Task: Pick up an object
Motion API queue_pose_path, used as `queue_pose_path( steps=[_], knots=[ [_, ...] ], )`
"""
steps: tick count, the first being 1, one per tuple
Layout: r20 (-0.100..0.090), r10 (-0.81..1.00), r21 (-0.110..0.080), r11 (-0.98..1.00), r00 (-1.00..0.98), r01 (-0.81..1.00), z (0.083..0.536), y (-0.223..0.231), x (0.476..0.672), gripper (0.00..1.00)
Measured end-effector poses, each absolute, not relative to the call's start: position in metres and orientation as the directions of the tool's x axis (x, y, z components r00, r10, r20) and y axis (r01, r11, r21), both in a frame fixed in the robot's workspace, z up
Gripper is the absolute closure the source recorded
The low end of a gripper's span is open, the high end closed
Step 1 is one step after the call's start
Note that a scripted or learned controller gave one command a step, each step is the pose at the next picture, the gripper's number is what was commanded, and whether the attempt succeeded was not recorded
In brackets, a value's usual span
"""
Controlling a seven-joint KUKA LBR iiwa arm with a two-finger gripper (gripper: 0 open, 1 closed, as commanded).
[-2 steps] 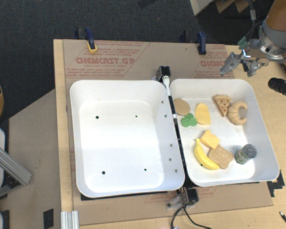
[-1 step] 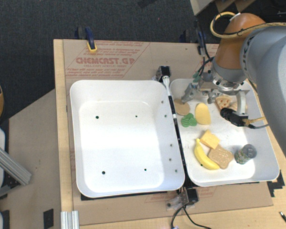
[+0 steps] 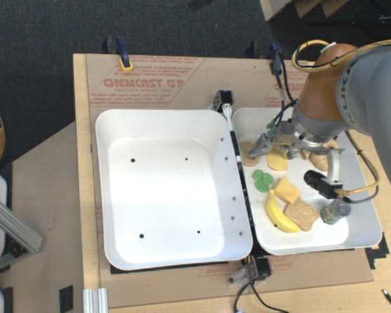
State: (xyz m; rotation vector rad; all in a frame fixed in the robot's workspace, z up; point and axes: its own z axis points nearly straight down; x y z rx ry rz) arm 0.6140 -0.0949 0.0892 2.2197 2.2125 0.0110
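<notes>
Gripper (image 3: 279, 150) hung low over right bin (image 3: 362, 230), grip state impossible to tell tbh. Banana (image 3: 280, 215), green piece (image 3: 263, 180), tan block (image 3: 301, 214) lay just below.

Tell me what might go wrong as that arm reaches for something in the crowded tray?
Likely risks:
1. The small items lie packed together in the right white bin: the yellow banana, tan bread slice and orange cheese block touch, so the end effector could nudge neighbours or catch two.
2. The end effector hangs near the bin's left wall, so it might bump it.
3. The green grape-like cluster looks small and could slip.
</notes>
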Motion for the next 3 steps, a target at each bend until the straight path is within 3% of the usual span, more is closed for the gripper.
queue_pose_path(
  steps=[1,2,3],
  knots=[
    [-0.003,1.0,0.01,0.002,-0.002,1.0,0.089,-0.117,0.657,0.0],
    [-0.004,1.0,0.01,0.0,0.0,1.0,0.09,-0.093,0.632,0.0],
    [0.001,1.0,-0.004,-0.002,0.002,1.0,0.085,-0.104,0.601,0.0]
  ],
)
